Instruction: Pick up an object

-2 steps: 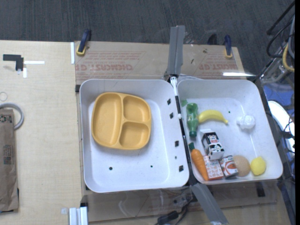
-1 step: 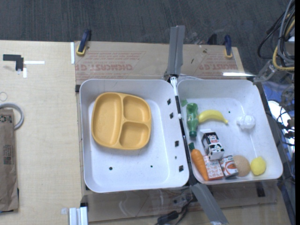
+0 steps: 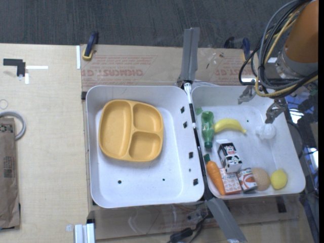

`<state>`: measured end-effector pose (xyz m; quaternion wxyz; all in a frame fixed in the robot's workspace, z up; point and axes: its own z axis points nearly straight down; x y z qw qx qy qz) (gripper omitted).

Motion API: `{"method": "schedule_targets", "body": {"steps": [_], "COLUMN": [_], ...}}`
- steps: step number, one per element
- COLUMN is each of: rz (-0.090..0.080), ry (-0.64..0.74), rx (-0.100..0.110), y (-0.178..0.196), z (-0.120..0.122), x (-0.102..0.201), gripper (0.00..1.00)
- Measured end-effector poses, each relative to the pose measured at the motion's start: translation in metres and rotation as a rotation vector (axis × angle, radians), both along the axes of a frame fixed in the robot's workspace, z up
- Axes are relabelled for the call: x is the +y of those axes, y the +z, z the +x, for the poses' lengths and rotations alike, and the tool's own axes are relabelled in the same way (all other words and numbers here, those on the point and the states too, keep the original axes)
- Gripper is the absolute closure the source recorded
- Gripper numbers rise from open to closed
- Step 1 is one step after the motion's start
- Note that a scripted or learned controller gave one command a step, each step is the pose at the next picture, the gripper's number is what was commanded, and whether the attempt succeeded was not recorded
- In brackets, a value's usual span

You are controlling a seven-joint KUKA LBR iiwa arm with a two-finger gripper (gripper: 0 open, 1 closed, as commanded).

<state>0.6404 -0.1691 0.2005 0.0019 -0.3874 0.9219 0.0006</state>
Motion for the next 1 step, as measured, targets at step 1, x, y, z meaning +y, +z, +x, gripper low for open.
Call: {"method": "schedule_targets", "body": {"steps": [1], "rz": [-0.009], "ry": [0.352], "rx": [-0.021], "y": [-0.0965], "z": [-0.0052], "x": [0.0109], "gripper": [0.0]}}
